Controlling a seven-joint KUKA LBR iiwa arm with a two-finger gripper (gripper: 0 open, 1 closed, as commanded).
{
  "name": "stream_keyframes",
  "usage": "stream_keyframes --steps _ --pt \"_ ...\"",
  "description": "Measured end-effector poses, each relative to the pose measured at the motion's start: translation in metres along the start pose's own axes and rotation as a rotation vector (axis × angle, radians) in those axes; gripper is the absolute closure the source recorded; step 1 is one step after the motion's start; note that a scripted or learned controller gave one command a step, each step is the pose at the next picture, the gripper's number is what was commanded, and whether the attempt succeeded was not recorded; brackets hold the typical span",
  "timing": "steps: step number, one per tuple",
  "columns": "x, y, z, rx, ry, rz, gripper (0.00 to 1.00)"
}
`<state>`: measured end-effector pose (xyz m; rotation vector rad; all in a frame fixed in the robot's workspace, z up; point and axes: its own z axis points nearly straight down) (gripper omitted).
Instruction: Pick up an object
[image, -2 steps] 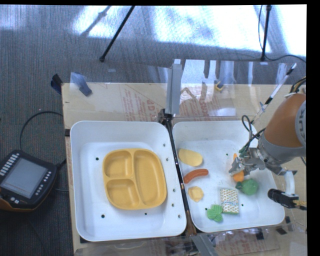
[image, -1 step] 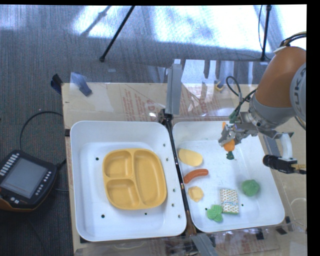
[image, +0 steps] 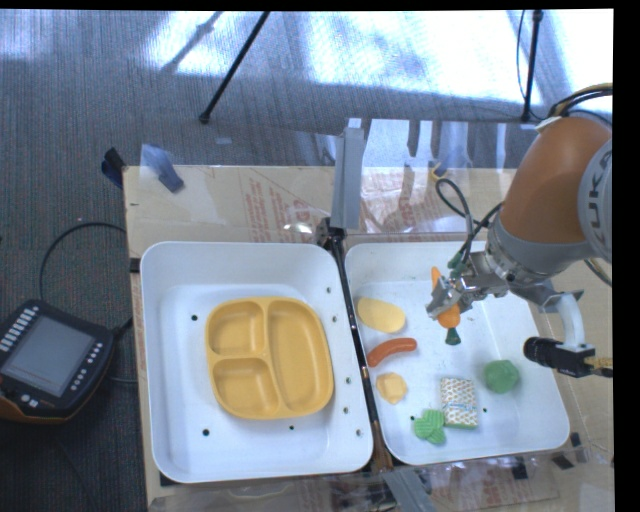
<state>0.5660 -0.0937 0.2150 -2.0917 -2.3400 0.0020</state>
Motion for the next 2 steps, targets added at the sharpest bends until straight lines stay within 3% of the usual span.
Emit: stream_keyframes --steps 1,2 --pt "-0.055 -0.010 0.126 0.011 0.002 0.079 1.00" --pt "0.018 -0.038 0.028 -0.006 0.001 0.148 1.00"
